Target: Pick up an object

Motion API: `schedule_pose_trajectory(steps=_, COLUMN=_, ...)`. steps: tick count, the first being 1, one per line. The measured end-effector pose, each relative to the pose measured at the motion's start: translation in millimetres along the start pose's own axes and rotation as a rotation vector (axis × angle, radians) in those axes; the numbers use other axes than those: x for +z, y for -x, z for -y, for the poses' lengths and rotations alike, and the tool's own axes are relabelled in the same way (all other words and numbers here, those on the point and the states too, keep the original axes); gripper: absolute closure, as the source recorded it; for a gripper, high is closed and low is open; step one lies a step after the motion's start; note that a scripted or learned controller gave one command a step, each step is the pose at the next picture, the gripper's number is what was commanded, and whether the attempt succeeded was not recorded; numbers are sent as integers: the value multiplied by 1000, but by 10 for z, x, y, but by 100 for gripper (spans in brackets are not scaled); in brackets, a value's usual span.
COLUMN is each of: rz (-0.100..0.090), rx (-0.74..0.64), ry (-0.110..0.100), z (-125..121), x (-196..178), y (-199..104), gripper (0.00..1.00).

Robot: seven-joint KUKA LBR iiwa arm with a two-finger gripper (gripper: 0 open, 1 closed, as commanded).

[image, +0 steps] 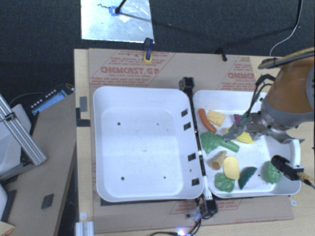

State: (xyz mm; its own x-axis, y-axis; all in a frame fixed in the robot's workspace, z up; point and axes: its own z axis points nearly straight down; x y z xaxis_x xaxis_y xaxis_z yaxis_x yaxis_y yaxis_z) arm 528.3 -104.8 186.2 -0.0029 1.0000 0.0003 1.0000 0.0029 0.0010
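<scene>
White bins, 2, side by side on worktop (83, 191). Left bin (142, 141): bare white floor. Right bin (246, 100): orange carrot-like piece (206, 120) by the dividing rim; pale yellow wedge (215, 117) just beside it; large green leafy piece (215, 143); tan piece (216, 160); yellow oval (231, 167); dark green pieces (224, 182) near the front wall; round green piece (270, 172) at far right. Gripper (235, 132) low over the bin's middle, near a yellow piece (245, 138); jaws' state: cannot tell.
</scene>
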Motion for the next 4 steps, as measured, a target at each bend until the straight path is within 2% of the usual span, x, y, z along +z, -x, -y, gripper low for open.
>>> schedule_pose_trajectory(steps=1, rz=-1, rx=2, ry=-1, z=-214, x=1055, y=21, gripper=0)
schedule_pose_trajectory(steps=2, rz=1, rx=-3, ry=6, z=-687, x=1007, y=-19, gripper=0)
schedule_pose_trajectory(steps=3, rz=0, rx=-2, ry=5, z=-674, x=904, y=-16, gripper=100)
schedule_pose_trajectory(steps=4, rz=2, rx=-5, ry=13, z=-1416, x=196, y=-195, gripper=100)
